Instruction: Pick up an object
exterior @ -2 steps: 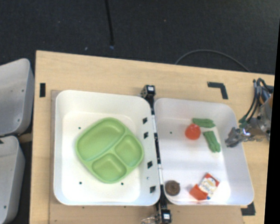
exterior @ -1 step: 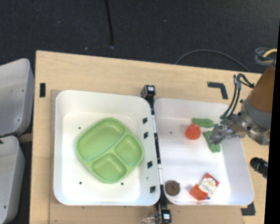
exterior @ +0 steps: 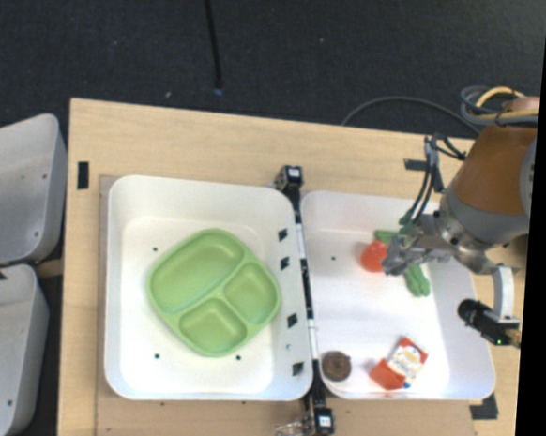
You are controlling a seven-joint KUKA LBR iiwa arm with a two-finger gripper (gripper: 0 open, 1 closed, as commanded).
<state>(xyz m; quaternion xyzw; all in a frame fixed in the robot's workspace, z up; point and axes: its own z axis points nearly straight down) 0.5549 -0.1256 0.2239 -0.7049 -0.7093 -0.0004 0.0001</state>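
- The orange-red rounded plastic toy with a green top lies in the right-hand shallow white bin, toward 11 o'clock of that bin's floor.
- The two-finger gripper sits just beside this toy, on its 3 o'clock side, low over the bin floor. Whether the jaws stand apart or together cannot be told; the wrist hides them.
- A long green plastic piece lies at 4 o'clock from the gripper, partly under the grey arm with its orange band.
- Task status, as a judgement: no object is visibly raised or seen between the jaws, so the pick is not yet confirmed. Closing on an object and lifting it remain.
- Other candidates in the same bin: a red-and-white flat packet at 5 o'clock and a small brown round disc at 7 o'clock, well apart from the gripper.
- The left-hand shallow white bin holds a light green plastic tray with three compartments near its centre.
- Both bins rest on a pale wooden surface. Dark carpeted floor lies at 12 o'clock, crossed by black cables.
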